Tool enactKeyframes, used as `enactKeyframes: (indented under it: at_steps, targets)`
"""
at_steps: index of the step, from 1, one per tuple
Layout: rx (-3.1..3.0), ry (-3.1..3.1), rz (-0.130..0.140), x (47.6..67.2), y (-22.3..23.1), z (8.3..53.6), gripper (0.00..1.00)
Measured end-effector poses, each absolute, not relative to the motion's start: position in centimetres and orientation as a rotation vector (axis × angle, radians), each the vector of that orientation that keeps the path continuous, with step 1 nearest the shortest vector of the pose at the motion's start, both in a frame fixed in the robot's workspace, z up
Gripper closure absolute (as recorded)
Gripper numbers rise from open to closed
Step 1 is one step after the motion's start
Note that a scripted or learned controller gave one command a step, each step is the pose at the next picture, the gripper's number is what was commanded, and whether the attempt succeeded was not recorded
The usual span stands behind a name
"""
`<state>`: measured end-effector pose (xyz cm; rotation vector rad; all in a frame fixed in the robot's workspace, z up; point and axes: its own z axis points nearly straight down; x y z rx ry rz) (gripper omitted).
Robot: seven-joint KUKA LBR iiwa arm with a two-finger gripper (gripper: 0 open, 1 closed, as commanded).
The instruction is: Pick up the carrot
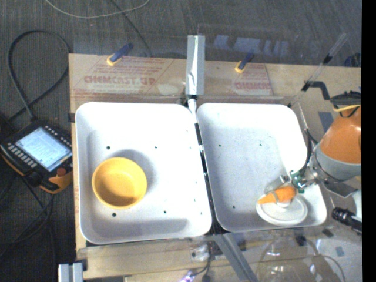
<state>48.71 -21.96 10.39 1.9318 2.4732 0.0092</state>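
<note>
One carrot (281, 195) lying roughly left-right.

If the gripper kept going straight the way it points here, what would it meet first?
Most likely the carrot, lying on the white plate directly before the gripper. Depth is unclear from above, so it may already touch.

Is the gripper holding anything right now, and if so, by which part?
Cannot be told. The gripper is at the carrot's right end, over the white plate, but a hold isn't clear.
</note>
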Motion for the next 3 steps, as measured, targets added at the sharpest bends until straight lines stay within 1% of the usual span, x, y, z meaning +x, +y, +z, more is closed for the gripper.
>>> enactKeyframes:
  at_steps: [1,2,3]
  targets:
    - [1.821,2.536,0.001,48.8,-17.3,9.2,0.00]
    - [2.027,2.397,0.004,48.5,-18.3,9.4,0.00]
    - [2.108,2.333,-0.001,48.4,-19.0,9.9,0.00]
